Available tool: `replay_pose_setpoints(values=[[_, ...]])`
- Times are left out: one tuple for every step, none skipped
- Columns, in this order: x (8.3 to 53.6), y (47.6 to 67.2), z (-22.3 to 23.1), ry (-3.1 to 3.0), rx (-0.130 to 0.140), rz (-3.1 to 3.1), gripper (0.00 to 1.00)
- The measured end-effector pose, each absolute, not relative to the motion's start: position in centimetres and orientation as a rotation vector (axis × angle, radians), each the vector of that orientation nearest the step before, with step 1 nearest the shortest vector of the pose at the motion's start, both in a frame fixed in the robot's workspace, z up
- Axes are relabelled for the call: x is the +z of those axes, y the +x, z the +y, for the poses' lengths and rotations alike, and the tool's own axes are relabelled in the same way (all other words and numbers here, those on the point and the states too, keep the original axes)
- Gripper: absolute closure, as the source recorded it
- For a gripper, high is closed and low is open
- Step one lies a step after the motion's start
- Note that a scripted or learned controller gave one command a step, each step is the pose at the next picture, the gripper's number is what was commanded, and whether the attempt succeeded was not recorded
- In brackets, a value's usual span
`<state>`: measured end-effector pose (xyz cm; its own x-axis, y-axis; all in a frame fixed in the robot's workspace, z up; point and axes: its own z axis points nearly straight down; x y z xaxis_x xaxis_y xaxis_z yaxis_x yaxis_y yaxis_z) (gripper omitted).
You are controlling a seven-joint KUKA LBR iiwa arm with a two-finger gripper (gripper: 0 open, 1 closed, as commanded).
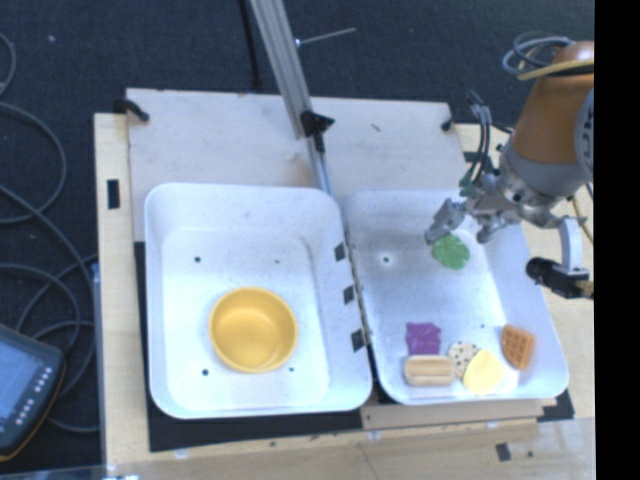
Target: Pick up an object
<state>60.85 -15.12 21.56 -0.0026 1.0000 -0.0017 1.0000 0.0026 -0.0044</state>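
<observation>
Over on the right side, the grey arm (pixel 548 118) with its orange band reaches in above the right bin (pixel 400 298). Its pincer (pixel 462 226) hangs over the far part of that bin. I can see two grey fingers (pixel 441 223) spread a little apart, pointing down. Nothing sits between them.

A small green bumpy thing (pixel 451 253) lies on the white floor of the bin, just under and a bit in front of the pincer. It looks very close to the finger tips, but I cannot tell if they touch it.

Down at the near end of the same bin is a little heap of toys. I see a purple piece (pixel 423 337), a tan piece like a bread roll (pixel 429 371), a spotted cookie (pixel 461 354), a pale yellow piece (pixel 484 373) and an orange waffle (pixel 517 346). They are well apart from the pincer.

Next door, the left bin (pixel 180 228) has a yellow bowl (pixel 253 329) standing upright in it.

I cannot read any words or labels on anything. A dark screen (pixel 22 388) pokes in at the left edge, but it is too blurry to read.
</observation>
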Motion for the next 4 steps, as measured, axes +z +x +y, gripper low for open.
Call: replay_pose_setpoints(values=[[16.8, 60.1, -14.7, -2.221, 0.006, -2.22, 0.0], [10.8, 60.7, -14.5, -2.222, 0.007, -2.219, 0.0], [12.3, 60.9, -14.6, -2.231, -0.003, -2.216, 1.0], [16.7, 61.1, -15.0, -2.231, -0.005, -2.219, 1.0]])
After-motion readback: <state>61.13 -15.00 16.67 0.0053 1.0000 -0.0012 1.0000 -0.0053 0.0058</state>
